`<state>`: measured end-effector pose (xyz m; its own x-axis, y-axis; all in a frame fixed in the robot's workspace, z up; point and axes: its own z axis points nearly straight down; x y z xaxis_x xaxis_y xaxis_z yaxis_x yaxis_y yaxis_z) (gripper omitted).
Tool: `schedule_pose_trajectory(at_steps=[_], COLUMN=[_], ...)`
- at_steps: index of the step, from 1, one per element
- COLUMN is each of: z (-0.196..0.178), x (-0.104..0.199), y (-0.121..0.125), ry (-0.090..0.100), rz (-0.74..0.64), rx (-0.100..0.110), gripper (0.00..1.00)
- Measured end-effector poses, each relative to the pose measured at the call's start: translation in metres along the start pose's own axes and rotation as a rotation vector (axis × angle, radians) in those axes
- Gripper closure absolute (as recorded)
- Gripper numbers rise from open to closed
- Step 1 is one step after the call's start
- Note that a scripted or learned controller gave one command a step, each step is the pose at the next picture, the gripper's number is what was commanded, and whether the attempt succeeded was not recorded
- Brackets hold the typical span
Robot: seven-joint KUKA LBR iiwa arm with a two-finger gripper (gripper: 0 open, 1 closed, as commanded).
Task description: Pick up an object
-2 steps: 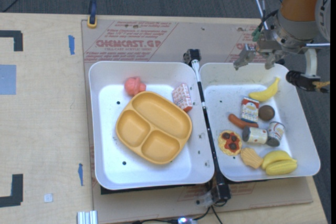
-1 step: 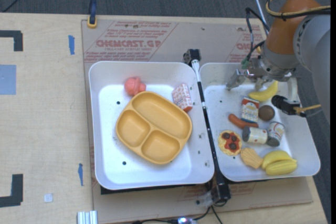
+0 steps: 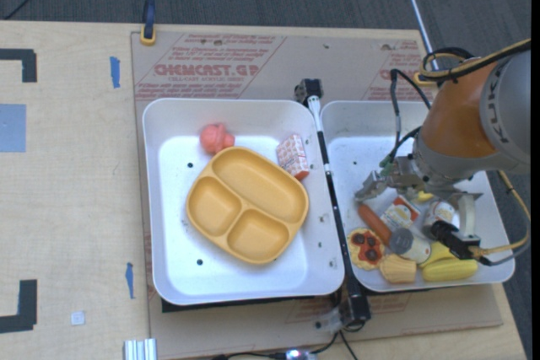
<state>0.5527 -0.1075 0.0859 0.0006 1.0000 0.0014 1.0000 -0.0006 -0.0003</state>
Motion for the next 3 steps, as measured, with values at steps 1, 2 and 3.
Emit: schedule_pose_trajectory(at_steps=[1, 2, 3], z=[0.0, 0.0, 0.0], x=[0.01, 0.009, 0.014], y=[-0.052, -0.071, -0.071], ry=[-0.002, -0.002, -0.004], rz=[0.0, 0.0, 0.001], rx=[-0.004, -0.008, -0.008], gripper=[0.0, 0.0, 0.0])
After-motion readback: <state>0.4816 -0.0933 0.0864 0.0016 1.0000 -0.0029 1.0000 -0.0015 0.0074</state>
